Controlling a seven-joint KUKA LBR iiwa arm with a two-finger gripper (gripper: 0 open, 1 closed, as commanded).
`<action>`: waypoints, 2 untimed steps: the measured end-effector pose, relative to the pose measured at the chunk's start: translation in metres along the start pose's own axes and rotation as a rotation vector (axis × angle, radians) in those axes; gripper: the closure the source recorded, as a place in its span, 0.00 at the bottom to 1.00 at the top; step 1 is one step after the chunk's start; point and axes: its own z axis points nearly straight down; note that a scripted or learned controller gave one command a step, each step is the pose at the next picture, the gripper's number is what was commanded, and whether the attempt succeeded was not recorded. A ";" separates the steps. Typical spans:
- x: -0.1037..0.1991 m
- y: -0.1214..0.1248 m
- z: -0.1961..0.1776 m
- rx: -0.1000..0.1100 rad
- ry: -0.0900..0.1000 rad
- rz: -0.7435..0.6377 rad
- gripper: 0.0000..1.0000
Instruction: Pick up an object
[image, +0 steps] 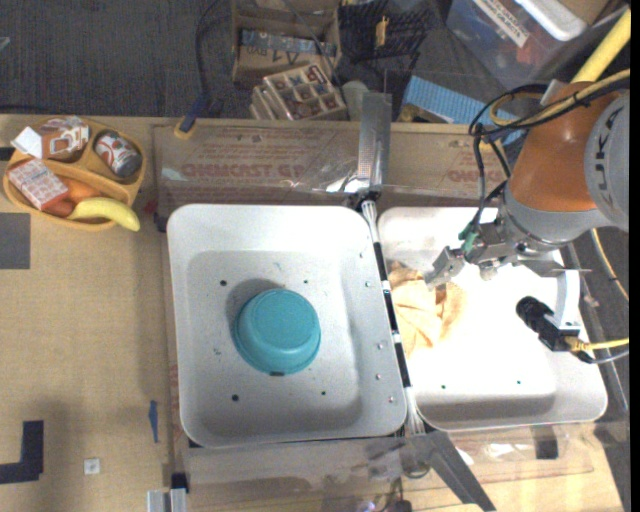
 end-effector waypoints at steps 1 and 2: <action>0.007 -0.006 0.000 0.001 0.001 0.113 0.00; 0.005 -0.006 -0.010 -0.001 0.000 0.115 1.00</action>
